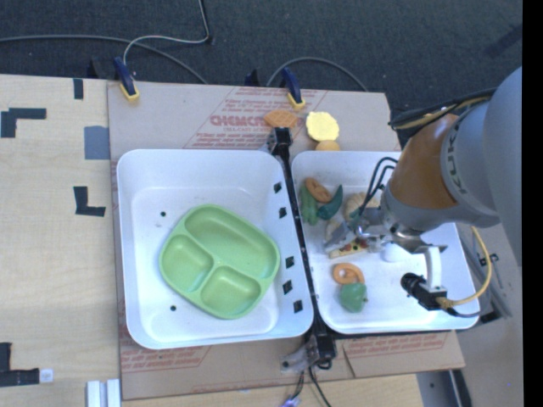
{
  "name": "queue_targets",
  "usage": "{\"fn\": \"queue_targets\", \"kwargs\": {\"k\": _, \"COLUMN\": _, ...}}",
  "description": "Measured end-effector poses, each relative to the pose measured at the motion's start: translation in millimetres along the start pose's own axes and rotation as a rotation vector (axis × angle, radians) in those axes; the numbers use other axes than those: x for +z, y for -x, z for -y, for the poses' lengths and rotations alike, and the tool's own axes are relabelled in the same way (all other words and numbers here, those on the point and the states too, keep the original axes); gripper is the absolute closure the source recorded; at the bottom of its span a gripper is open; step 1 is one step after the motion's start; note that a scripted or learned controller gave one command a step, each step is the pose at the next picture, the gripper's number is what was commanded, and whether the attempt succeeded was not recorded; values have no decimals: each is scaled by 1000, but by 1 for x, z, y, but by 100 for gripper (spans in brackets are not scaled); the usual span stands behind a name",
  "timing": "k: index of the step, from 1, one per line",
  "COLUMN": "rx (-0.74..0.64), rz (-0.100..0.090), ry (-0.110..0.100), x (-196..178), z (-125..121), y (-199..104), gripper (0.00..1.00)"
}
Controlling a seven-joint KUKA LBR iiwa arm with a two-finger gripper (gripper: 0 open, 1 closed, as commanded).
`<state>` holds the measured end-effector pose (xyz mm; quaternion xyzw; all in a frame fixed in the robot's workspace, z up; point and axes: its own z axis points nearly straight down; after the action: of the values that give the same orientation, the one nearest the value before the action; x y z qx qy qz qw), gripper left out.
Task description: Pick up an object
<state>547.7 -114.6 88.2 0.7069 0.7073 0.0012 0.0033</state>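
- The right bin (383, 319) holds a handful of small toy food pieces: an orange ring-shaped piece (347, 273) and a green lump (352, 296) toward its near edge, an orange-and-green piece (320, 195) by its left wall.
- One green three-compartment plate (221, 261) lies in the left bin (136, 227); there are two bins.
- The gripper (361, 231) is low among the pieces mid-bin; the arm (441, 176) enters from the right. Its grip cannot be told.

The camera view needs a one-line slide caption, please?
Gripper low among small toy items in right bin; green divided plate in left bin.
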Motion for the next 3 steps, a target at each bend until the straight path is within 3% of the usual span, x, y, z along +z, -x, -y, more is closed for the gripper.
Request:
{"fn": "queue_targets", "kwargs": {"k": 2, "rx": -1, "rz": 0, "ry": -4, "x": 3, "z": -90, "y": -15, "gripper": 0}}
{"fn": "queue_targets", "kwargs": {"k": 3, "rx": 1, "rz": -4, "ry": -24, "x": 5, "z": -118, "y": -16, "gripper": 0}}
